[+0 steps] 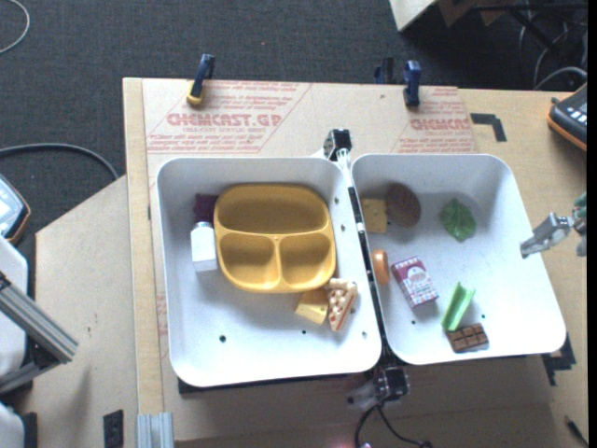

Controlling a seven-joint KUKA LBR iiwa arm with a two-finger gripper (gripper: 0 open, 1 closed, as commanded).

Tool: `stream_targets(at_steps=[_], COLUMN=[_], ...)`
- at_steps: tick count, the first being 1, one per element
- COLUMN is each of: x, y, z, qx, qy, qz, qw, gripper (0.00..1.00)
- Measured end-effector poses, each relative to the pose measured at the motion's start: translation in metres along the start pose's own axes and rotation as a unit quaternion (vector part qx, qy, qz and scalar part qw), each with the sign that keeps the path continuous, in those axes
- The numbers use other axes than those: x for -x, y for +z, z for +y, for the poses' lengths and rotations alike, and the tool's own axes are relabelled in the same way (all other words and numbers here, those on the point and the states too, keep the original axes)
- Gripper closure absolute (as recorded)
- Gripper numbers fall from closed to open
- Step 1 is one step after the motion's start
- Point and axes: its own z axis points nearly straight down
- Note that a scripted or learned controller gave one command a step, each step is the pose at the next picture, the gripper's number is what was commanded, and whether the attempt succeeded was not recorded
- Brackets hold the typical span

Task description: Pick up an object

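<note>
The claw [550, 234] sits at the far right of the view, just past the outer wall of the right bin [522, 278]. Little of it shows: a grey metal tip poking in from the edge. There is nothing in its grasp, but whether it is spread or closed cannot be told from this angle.

The step in hand looks like the approach: no object is picked yet, and the claw is outside the bin, not over any item. The next move calls for swinging left over the right bin, choosing one piece, lining up above it and descending.

The closest candidates lie in the right bin. The green leaf [458, 219] is nearest, left of the claw and slightly higher in the view. The green stick [458, 305] and the chocolate bar [467, 338] just below it lie lower left, near the front wall. Farther left are the red carton [414, 282], the orange piece [381, 266] against the inner wall, the brown disc [404, 204] and the yellow cracker [375, 216] touching it.

Well apart, the left bin [177, 250] holds a yellow tray [275, 236], a white bottle [203, 246], a cheese wedge [311, 312] and a pizza slice [341, 302].
</note>
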Motion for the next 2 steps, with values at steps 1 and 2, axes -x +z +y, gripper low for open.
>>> stream_targets(at_steps=[1,2], x=[-0.001,0.003], y=[-0.006,0.057], z=[0.002,-0.001], qx=[0.006,0.002], qy=[-0.002,-0.001], qz=[-0.002,0.0], qw=[1.0,1.0], gripper=[0.0,0.0])
